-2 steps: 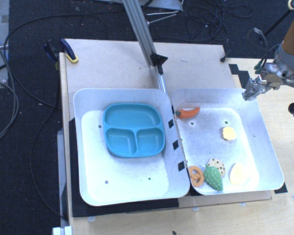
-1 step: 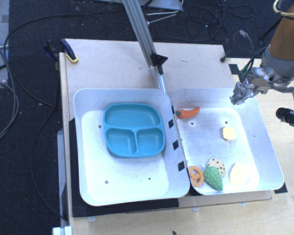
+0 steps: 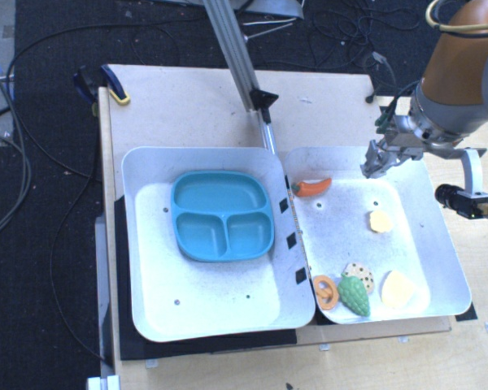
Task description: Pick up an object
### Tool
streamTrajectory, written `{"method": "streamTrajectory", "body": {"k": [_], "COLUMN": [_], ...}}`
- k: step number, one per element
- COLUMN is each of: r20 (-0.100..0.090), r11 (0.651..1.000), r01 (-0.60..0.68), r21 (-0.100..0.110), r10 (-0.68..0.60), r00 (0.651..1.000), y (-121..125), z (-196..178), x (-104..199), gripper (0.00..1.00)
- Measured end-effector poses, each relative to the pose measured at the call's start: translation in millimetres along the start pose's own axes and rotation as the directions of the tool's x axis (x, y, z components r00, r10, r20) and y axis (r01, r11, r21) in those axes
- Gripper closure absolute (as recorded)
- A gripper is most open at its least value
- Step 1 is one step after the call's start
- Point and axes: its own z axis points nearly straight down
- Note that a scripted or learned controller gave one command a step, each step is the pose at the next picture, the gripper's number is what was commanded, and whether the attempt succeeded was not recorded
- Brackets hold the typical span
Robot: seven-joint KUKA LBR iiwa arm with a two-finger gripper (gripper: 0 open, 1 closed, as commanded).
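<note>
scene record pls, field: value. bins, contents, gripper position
left bin: holds a blue divided tray
right bin: holds the loose items
orange carrot-like piece: far-left corner of right bin, by the divider
small yellow piece: mid right bin
near edge group: pretzel, green item, spotted cookie, pale yellow piece
gripper: over far edge of right bin, apart from every item
grasp: nothing seen between its fingers
</note>
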Motion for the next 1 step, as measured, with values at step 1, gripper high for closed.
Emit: {"method": "streamTrajectory", "body": {"k": [1], "r20": [0.0], "r11": [1.0], "r01": [0.001], "r21": [0.0], "r10": [-0.001], "r00": [1.0], "y": [-12.3], "z": [-5.4], "x": [49.4], "gripper": [1.0]}}
